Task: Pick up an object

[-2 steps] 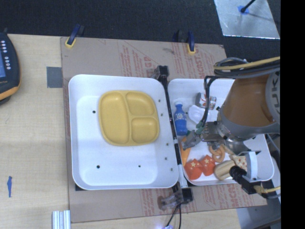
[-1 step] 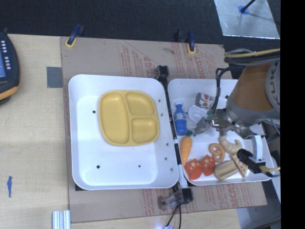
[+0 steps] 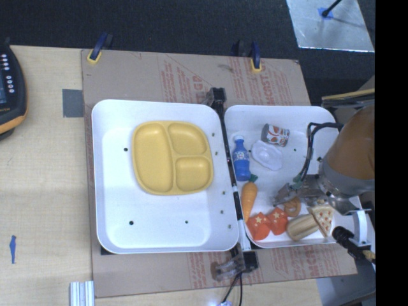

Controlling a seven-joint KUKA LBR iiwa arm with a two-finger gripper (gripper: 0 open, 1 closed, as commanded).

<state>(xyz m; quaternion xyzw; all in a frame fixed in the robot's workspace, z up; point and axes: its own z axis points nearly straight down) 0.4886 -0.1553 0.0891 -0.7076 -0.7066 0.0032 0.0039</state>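
A: What's on the bench, biggest first?

B: Two white bins side by side. The left bin [image 3: 115, 171] holds a yellow divided plate [image 3: 172, 157] with three compartments, lying flat near its upper middle. The right bin [image 3: 299, 115] holds all the small items.

A: And the arm?

B: The arm [image 3: 354, 148] reaches in from the right and hangs over the right bin's lower right part. Its gripper [image 3: 290, 195] sits low among the items, just beside a small round brownish piece [image 3: 292, 206]. Whether the gripper is spread or closed, I cannot tell; the dark metal there is too blurred.

A: What could it pick?

B: A bread roll [image 3: 302, 227], a red strawberry-like toy [image 3: 268, 222], a carrot [image 3: 248, 199], a blue bottle [image 3: 241, 159], a clear plastic piece [image 3: 268, 156], a small can [image 3: 275, 134] and a wedge-shaped piece [image 3: 322, 218]. All rest on the bin floor.

A: So how far along?

B: I judge it early: the approach looks made, but nothing appears lifted. The grasp and the raise are left.
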